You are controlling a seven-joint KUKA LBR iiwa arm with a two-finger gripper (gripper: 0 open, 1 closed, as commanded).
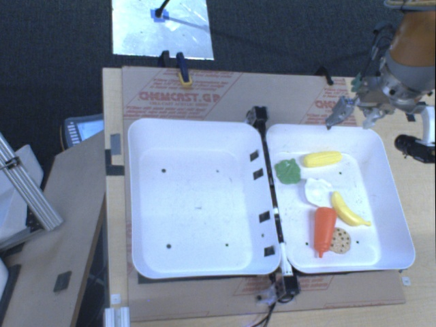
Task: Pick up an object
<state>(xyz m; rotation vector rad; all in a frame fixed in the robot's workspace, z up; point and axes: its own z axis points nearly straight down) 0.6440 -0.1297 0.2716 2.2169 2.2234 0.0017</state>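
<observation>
White plastic forms the two shallow bins, and nearest the camera the front rim of the right bin [354, 264] is seen with the toys gathered just behind it. A brown cookie [340, 241] is laid closest, touching the lower end of an orange carrot [324, 230], which is stretched lengthwise toward the far side. Just beyond, a yellow banana [348, 209] is set at a slant beside a white piece [317, 191]; the pieces are crowded together, so a clean grasp on any one is judged awkward. Farther on, a green leafy piece [288, 172] is placed near the divider, and a yellow corn cob [321, 159] is laid across the bin, somewhat apart from its neighbours, which probably makes it the easiest candidate. The left bin [194, 199] is set alongside. At the far right corner, the gripper [351, 113] is held above the bin's rim, its fingers spread apart with nothing between them, apparently poised for a descent. No object is yet lifted.
</observation>
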